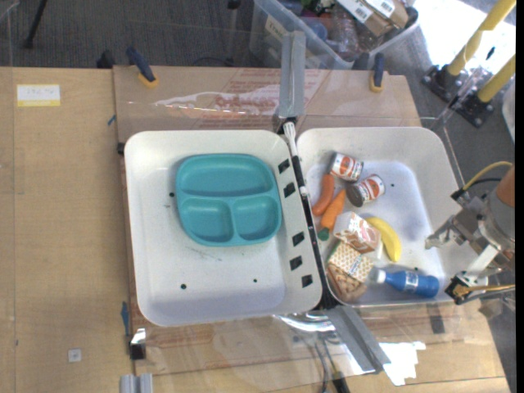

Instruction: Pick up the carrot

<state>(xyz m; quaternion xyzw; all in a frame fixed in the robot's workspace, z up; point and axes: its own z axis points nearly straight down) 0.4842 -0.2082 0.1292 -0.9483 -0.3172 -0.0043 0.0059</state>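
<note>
The carrot (pixel 333 210) is orange with a green end and lies slantwise in the right bin (pixel 409 150), close to the divider between the two bins. A second orange piece (pixel 327 190) lies just beside it, toward the back. My gripper (pixel 472 255) hangs at the right bin's right rim, well to the right of the carrot and apart from it. Nothing shows in its grasp.
Around the carrot in the right bin are two small cans (pixel 347 167) (pixel 368 190), a banana (pixel 386 237), snack packets (pixel 350 259) and a blue bottle (pixel 412 282). A teal divided plate (pixel 228 199) sits in the left bin (pixel 151 244). A cluttered clear crate (pixel 336 11) stands behind.
</note>
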